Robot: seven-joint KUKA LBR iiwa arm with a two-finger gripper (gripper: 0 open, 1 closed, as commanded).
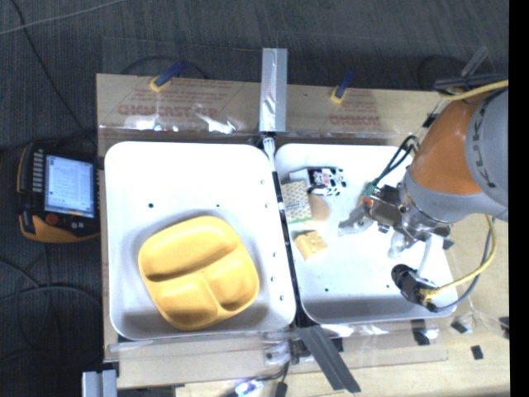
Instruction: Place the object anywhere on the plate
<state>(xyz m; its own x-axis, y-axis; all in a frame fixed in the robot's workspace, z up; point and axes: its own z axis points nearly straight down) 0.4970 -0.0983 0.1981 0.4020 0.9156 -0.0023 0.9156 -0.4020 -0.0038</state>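
bottom of view first: 1 yellow plate (198, 271) in the left bin (124, 222), low and a bit left of centre. it has 3 compartments, 1 wide at the top, 2 smaller below, all bare. looks glossy, rounded corners, sits a bit turned.

right bin (364, 296): 4 small items, all bunched at its upper left, close to the divider between the 2 bins. nearest is a pale yellow block (310, 244), squarish, cheese-like, lying alone just below the others. above it a tan patterned flat piece (295, 201), cracker-like, w/ a small round brownish item (321, 209) touching its right side. farthest, a small black & white item (326, 179), too small to say what it is. which of these is the task's object, can't tell; none is on the plate.

1 arm (463, 164) comes in from the right, orange band over grey wrist, over the right side of the right bin. gripper (357, 218) points left toward the items, near them but apart, nothing seen between its tips. whether it's spread or closed, can't tell, too blurred & small. a black cylinder part (405, 281) w/ yellow cable hangs lower, near the bin's bottom right.

beyond the bins: taped cardboard sheet (190, 98) w/ 2 blue-yellow clips (169, 76), 1 each side. at far left, on the dark carpet, 1 pendant (58, 190) w/ lit screen.
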